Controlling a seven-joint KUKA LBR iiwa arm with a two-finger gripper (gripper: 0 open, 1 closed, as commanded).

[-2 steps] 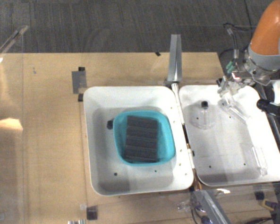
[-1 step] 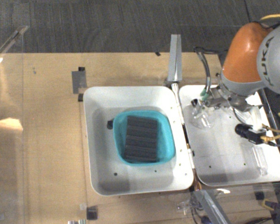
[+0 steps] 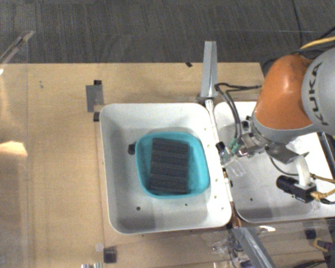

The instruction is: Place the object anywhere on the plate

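I count two white bins, left bin [image 3: 119, 179] and right bin [image 3: 273, 200], one turquoise plate [image 3: 198, 157], one dark ridged block [image 3: 169, 165] on it, one arm [image 3: 301, 94], one gripper [image 3: 232, 155]

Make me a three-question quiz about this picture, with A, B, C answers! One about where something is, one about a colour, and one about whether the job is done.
1. Where is the dark ridged block?
A. On the blue plate
B. In the right bin
C. On the wooden bench

2. What colour is the plate?
A. Red
B. Blue
C. Yellow

3. Is the block on the plate already?
A. No, it lies beside the plate
B. No, it hangs in the air
C. Yes, it lies flat on it

Answers:
1 A, the block lies inside the plate's rim, in the left bin.
2 B, the plate is bright turquoise blue around the block.
3 C, the block rests flat on the plate, while the arm is over the right bin.
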